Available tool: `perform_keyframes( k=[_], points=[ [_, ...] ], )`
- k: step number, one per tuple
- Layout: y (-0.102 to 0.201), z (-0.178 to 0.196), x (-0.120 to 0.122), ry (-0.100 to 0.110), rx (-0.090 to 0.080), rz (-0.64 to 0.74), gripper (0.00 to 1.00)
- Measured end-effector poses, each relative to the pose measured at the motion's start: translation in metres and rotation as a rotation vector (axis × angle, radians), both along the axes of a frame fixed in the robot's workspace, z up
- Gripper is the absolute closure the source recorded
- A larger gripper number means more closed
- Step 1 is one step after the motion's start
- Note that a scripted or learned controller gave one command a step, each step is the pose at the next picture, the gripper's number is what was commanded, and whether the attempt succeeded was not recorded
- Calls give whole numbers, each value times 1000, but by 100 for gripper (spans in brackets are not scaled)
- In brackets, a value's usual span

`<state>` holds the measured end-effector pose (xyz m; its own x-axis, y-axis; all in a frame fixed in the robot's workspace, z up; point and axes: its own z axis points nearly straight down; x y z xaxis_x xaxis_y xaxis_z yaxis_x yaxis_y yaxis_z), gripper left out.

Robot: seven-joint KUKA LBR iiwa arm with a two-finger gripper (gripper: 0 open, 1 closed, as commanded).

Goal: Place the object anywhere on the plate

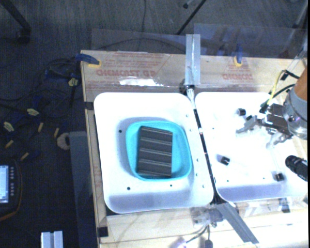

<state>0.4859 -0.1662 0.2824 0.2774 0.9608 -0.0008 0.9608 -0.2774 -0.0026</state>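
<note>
Arm (305, 94) reaches in from the right, wrist low over the right bin (232, 182), gripper (253, 124) pointing left above the bin floor; fingers look spread with nothing between them. Dark ribbed block (155, 151) lies flat on the blue plate (183, 156) in the left bin (108, 138), well apart from the gripper, with the raised divider between the bins in the way. Small dark bits (223, 160) are scattered on the right bin floor, near the gripper.
</note>
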Motion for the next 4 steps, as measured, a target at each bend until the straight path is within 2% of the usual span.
perform_keyframes(
  k=[1,2,3,4],
  points=[
    [-50,81,-1,-3,-4,-42,0],
    [-43,-47,-2,1,-2,-477,0],
    [-53,87,43,-1,-4,-673,0],
    [-58,152,-1,-3,-5,-827,0]
  ],
)
